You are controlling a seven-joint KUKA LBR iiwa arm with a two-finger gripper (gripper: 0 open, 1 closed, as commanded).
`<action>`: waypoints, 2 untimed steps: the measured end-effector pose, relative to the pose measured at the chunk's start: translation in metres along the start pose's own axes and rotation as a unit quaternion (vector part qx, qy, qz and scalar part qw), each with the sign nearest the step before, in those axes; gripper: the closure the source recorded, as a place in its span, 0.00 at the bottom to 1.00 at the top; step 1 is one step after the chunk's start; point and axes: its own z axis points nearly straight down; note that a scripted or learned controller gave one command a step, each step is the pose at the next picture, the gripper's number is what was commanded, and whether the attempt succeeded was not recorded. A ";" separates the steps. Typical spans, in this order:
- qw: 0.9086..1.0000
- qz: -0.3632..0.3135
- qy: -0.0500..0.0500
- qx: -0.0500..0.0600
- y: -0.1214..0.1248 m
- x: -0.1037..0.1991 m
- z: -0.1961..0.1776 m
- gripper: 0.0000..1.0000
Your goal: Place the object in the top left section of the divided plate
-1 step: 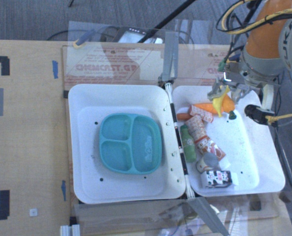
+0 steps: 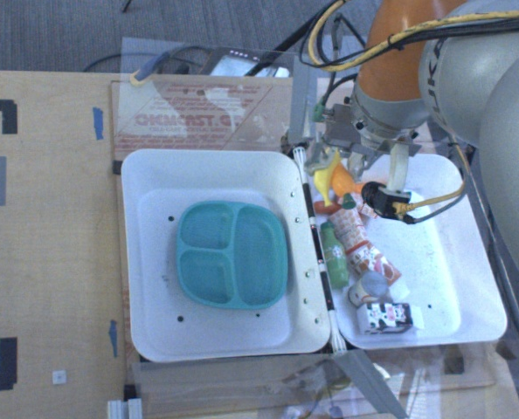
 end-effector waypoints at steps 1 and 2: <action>1.000 0.000 0.000 0.000 0.000 0.000 0.000 0.00; 1.000 -0.001 -0.001 0.000 0.001 0.001 -0.009 1.00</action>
